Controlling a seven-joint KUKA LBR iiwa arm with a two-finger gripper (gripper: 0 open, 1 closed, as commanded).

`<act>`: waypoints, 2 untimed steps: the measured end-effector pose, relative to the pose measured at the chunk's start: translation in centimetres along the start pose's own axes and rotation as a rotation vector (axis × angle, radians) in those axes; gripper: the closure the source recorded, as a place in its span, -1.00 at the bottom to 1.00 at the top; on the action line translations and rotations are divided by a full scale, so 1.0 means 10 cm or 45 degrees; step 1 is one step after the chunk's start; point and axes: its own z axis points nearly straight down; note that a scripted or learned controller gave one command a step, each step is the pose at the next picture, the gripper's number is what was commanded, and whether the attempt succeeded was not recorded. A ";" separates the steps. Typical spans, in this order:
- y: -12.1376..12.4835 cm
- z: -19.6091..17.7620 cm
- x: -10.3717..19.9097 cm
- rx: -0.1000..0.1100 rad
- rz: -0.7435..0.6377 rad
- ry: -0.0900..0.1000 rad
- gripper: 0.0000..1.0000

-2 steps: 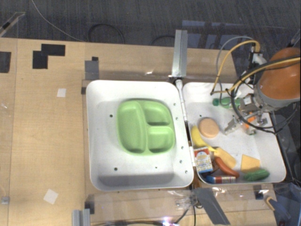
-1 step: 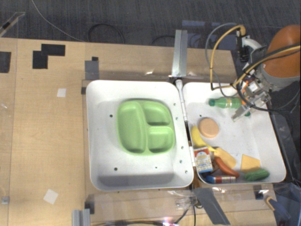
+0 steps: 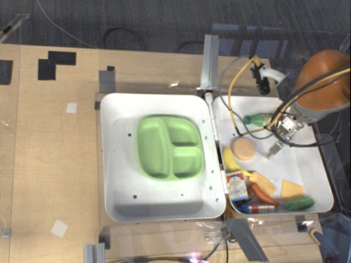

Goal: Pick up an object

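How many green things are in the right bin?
2: a green bottle near the bin's far side beside the claw, and a green vegetable at the near edge. Others may be hidden in the pile.

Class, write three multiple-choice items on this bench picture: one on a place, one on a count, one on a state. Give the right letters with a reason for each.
1. Where does the green tray lie?
A. in the left bin
B. in the right bin
C. on the bench outside the bins

2. How many compartments does the tray have?
A. one
B. three
C. six

3. How does the yellow wedge lie?
A. between the jaws
B. on the tray
C. loose on the floor of the right bin

Answers:
1 A, the tray sits in the middle of the left bin.
2 B, one long section and two smaller ones show.
3 C, it rests near the front of the right bin, apart from the gripper.
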 end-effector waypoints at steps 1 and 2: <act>-0.04 -0.14 0.00 0.010 0.007 0.002 1.00; 0.05 -0.54 0.19 -0.003 -0.371 0.000 1.00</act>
